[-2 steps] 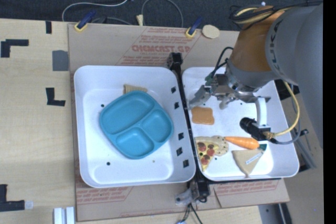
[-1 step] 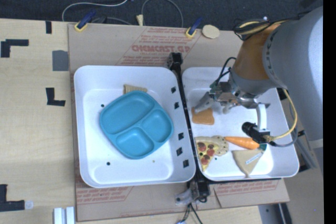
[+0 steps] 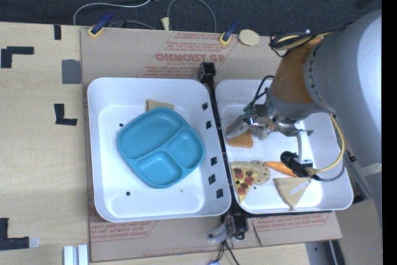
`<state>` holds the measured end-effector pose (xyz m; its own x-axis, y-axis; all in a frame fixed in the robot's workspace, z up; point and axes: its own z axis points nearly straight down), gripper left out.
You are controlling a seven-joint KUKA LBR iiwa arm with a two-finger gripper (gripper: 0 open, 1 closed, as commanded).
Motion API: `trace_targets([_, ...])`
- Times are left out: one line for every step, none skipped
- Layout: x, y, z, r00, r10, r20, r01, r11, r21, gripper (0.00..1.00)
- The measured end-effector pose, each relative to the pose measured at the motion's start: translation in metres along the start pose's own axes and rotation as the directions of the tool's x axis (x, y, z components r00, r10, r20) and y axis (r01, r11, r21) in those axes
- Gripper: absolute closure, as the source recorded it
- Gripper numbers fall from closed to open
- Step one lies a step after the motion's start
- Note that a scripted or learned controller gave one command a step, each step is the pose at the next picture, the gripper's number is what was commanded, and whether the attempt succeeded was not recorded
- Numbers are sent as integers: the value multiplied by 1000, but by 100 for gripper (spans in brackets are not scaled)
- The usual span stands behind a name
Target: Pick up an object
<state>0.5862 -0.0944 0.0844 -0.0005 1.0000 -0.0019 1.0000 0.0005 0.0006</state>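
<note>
Pincer [image 3: 239,128] low in right bin [image 3: 329,198], near bin's left wall; fingers' state cannot tell. Orange-brown wedge [image 3: 242,141] directly under fingertips, touching or nearly so, contact unclear. Pizza slice [image 3: 248,175] below pincer, carrot [image 3: 280,166] lower right of it, pale wedge [image 3: 293,190] farther lower right. Blue divided tray [image 3: 161,147] left of pincer, in left bin [image 3: 102,133].

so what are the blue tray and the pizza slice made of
Blue tray: looks like moulded plastic, one even colour, smooth with a soft sheen, rounded compartments. Pizza slice: seemingly a toy, plastic or rubber, with flat painted-looking toppings; too small to tell which.
</note>
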Motion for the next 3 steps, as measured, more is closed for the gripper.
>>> trace_targets([-5,3,-15,1000,3,10,-3,1000,-13,100])
trace_targets([-9,-53,-14,1000,5,2,-5,1000,1,100])
trace_targets([-6,-52,-13,1000,1,-1,-1,1000,3,0])
